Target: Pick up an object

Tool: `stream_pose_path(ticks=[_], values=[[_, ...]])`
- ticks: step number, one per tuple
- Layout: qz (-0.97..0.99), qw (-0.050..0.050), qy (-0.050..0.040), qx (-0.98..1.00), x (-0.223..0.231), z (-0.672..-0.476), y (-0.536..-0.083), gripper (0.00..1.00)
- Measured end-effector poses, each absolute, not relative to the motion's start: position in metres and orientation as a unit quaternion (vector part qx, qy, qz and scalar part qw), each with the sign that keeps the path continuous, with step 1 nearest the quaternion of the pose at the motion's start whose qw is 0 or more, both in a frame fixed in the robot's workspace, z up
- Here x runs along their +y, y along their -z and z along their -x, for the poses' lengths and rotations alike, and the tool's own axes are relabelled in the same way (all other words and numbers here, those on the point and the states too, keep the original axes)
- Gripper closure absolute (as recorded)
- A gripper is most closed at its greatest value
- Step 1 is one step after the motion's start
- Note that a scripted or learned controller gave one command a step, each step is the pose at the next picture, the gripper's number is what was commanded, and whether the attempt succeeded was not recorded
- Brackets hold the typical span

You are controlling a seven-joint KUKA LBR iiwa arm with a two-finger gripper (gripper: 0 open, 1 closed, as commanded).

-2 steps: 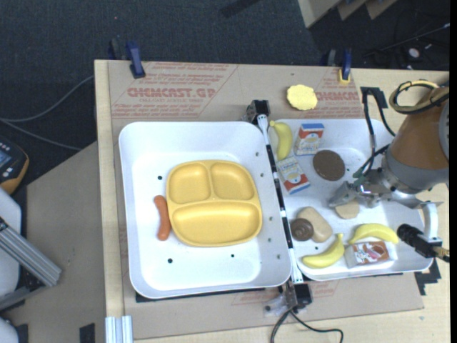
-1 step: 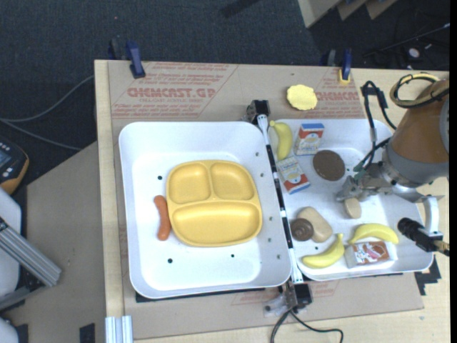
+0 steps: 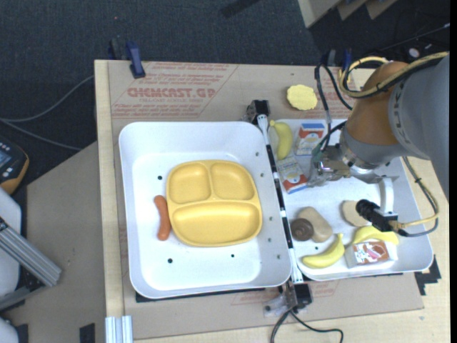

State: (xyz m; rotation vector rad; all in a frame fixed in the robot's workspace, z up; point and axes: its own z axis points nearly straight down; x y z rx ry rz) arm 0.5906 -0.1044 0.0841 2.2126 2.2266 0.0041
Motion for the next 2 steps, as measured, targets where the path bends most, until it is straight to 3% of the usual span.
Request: stream_pose_path(ticks=[1, 2], values=[[-0.709, 0.006, -0.0012, 0.705, -0.177, -0.592, -0.177, 1.0], [-0.706, -0.004, 0.0015, 0.708, -0.129, -0.578, -0.099, 1.0]])
